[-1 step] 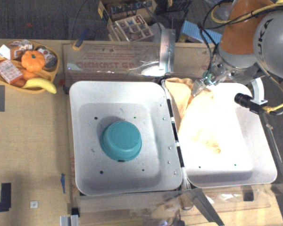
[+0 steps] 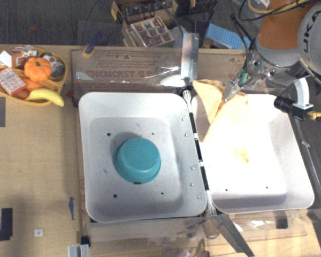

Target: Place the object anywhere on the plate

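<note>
A teal round plate (image 2: 138,159) lies in the middle of the left bin (image 2: 96,116). A pale yellow cloth (image 2: 209,105) is draped over the back of the divider between the bins and spreads into the right bin (image 2: 278,159). Its upper right corner is drawn up to a peak at my gripper (image 2: 231,91). The gripper hangs over the back left corner of the right bin, its fingers pinched on that corner of the cloth. The plate is well to the left and nearer the front than the gripper.
A basket (image 2: 0,84) with a banana, a small pumpkin and packets sits on the bench at the far left. A metal post (image 2: 189,58) stands behind the divider. Boxes and cables lie on the floor beyond the bench.
</note>
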Controlling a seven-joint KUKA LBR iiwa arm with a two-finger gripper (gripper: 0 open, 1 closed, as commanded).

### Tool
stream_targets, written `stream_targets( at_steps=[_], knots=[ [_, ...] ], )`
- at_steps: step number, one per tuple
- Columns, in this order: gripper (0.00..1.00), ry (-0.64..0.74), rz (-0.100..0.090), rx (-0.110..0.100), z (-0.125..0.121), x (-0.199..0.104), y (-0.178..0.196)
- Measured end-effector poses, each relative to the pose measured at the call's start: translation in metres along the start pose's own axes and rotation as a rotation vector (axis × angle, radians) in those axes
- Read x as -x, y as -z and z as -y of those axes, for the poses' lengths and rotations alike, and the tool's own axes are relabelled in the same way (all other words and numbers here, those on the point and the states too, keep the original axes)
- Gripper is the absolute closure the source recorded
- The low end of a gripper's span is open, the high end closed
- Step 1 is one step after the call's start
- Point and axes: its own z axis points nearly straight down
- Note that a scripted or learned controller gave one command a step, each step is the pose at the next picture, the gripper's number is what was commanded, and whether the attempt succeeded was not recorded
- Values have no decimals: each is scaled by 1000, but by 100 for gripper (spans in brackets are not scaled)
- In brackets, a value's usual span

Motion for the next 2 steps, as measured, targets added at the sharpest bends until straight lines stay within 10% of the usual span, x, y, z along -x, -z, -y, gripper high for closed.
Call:
stream_targets(
  at_steps=[2],
  knots=[
    [100,793,-2,2,-34,-82,13]
  ],
)
